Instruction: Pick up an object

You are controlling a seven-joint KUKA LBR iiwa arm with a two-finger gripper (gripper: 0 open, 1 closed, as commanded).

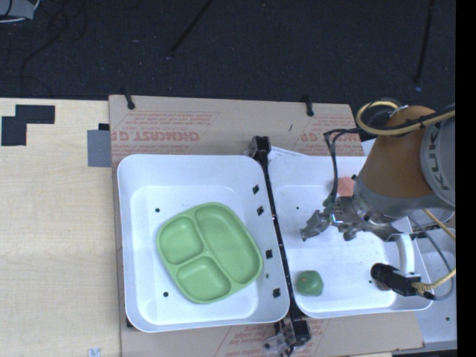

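Gripper (321, 225) hangs low over right bin (349, 307), above green object (309, 282).

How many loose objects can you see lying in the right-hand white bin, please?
2: a small green rounded object near the bin's front edge, and a pinkish-orange object toward the back, partly covered by the arm, which may hide more.

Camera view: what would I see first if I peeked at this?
First the big green tray with three sections, lying in the left bin. Next the grey and orange arm reaching in from the right over the right bin, its hand above the bin floor. A small green ball sits near that bin's front edge.
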